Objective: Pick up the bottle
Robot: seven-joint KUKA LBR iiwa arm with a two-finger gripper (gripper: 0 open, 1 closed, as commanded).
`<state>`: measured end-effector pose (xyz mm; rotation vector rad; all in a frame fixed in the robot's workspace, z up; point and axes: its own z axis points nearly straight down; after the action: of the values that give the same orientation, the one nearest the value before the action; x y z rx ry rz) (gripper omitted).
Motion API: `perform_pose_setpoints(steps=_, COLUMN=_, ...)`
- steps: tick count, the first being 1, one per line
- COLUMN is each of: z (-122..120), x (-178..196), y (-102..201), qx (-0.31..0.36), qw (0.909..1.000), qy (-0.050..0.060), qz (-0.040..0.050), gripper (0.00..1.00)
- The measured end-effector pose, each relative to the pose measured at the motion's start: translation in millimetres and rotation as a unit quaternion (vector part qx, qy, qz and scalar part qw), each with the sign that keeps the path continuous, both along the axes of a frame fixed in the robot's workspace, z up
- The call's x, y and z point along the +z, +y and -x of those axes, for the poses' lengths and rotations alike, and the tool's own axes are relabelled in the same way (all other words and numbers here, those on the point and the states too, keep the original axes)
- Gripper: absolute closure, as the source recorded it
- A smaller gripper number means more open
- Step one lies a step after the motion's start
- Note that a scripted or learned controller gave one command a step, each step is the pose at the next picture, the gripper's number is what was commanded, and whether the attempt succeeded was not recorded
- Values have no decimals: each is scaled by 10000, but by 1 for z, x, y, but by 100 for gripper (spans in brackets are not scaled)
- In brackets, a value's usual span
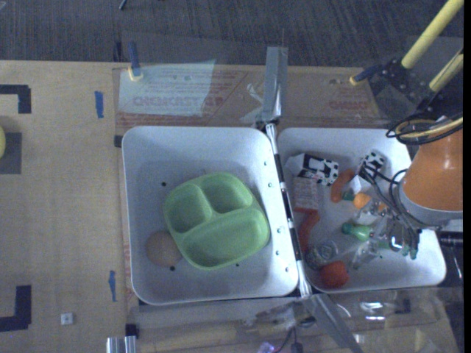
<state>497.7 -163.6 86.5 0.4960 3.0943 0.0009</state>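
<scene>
The bottle (358,232) looks like a small clear one with a green end, lying in the right bin (434,271) near its middle. My gripper (383,243) hangs low over the bin just right of the bottle, under the orange wrist band, and partly covers it. Blur and metal parts hide whether it touches the bottle.
The right bin also holds two black-and-white patterned items (318,168) (373,162), an orange piece (342,190), a red strip (305,223), a grey round lid (322,254) and a red ball (335,273). In the left bin lie a green divided plate (215,219) and a tan ball (162,248).
</scene>
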Motion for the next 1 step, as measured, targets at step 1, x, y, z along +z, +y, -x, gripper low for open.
perform_pose_setpoints(steps=1, z=17, x=40, y=4, qx=160, qw=9999, qy=9, qz=2, gripper=0)
